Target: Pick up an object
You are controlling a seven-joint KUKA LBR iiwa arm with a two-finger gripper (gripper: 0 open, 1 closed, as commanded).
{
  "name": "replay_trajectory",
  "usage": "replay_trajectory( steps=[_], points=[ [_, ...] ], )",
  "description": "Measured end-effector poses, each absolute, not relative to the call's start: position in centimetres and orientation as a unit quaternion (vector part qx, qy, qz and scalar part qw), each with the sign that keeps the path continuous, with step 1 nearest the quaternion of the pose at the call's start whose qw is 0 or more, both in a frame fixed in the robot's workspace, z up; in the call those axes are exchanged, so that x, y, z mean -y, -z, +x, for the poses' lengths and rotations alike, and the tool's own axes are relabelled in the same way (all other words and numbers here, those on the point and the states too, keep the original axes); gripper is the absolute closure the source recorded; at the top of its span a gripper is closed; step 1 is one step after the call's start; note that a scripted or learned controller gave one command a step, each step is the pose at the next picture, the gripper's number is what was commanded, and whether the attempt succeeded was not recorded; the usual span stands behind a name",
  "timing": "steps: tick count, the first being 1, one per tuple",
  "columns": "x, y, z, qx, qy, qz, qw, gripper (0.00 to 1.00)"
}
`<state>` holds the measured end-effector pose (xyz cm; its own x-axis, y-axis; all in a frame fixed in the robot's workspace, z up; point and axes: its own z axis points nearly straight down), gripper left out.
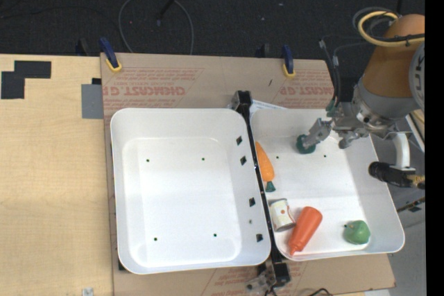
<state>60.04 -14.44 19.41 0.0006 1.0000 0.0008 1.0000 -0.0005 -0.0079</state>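
Observation:
My gripper [334,136] hangs over the back of the right bin [378,208], open, with bare bin floor between its fingers. A small dark teal round object [304,144] sits just outside the tip of the left finger [318,130], touching or nearly touching it. Against the divider lies an orange carrot [263,161] with a green tip. A small white and brown can [279,213] lies near the front, with an orange cone-shaped object [305,229] beside it. A green apple-like object [356,232] rests in the front right corner.
The left bin [125,149] adjoins the right one along a black divider [253,177]. The arm's orange-banded wrist [388,73] rises at the right, and a black cylindrical part [390,174] overhangs the right bin's edge. Blue clamps [109,55] hold the cardboard base.

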Motion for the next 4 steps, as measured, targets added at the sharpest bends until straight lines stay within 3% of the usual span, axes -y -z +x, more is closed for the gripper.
replay_trajectory(
  steps=[1, 3, 4],
  points=[
    [14.5, -19.8, 60.2, 0.707, -0.0001, -0.707, 0.0, 0.0],
    [13.7, -9.4, 59.2, 0.707, -0.0015, -0.707, 0.002, 0.0],
    [13.8, -10.7, 59.3, 0.707, -0.0002, -0.707, 0.0, 1.0]
  ],
)
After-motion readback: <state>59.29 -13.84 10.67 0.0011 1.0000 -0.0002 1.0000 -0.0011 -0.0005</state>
